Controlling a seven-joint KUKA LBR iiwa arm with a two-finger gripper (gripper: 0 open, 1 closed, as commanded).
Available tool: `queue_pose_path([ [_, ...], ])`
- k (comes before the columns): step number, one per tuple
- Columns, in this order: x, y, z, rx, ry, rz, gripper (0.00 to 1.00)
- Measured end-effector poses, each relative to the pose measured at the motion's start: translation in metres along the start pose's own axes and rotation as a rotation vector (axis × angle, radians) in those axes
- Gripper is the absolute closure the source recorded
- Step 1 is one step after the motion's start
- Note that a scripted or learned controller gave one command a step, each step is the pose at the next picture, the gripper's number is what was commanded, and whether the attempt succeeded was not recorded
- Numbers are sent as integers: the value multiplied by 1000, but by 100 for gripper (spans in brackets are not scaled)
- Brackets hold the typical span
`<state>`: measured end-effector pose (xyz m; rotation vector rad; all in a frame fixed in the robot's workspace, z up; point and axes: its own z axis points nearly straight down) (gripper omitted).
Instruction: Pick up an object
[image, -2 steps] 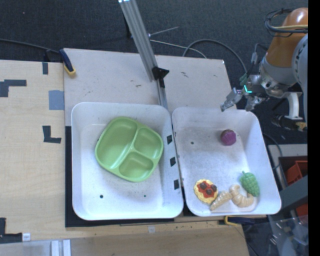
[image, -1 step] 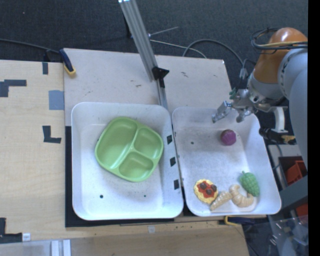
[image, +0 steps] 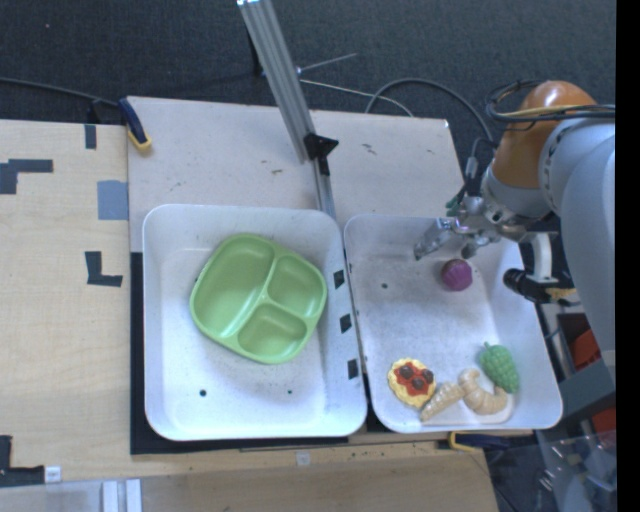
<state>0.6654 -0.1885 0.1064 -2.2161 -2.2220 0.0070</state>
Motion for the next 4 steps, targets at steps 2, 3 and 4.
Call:
queue_pose_path([
  [2, 1, 0, 8, -1, -2, -2, 100],
  [3, 7, 2, -55, -11, 0, 0, 100],
  [4, 14, 0, -100, -9, 0, 0, 100],
])
